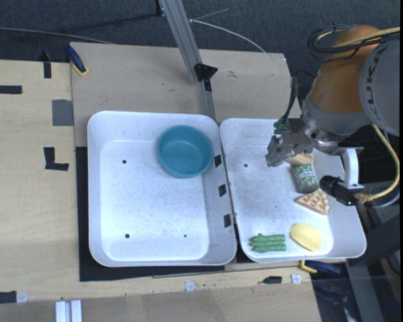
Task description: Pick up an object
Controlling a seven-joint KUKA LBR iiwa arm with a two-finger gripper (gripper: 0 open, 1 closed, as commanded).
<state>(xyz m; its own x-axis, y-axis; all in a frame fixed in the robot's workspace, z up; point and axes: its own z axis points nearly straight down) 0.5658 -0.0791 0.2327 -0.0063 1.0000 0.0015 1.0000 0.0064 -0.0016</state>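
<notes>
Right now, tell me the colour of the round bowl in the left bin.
The round bowl is teal blue, seen clearly in the camera view.

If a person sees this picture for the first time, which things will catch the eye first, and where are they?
The round blue bowl stands out at the far side of the left white bin. Next comes the grey arm with its orange band, its gripper low over the right white bin. Near it lie a green can, a pizza slice, a yellow lemon-like object and green beans.
</notes>
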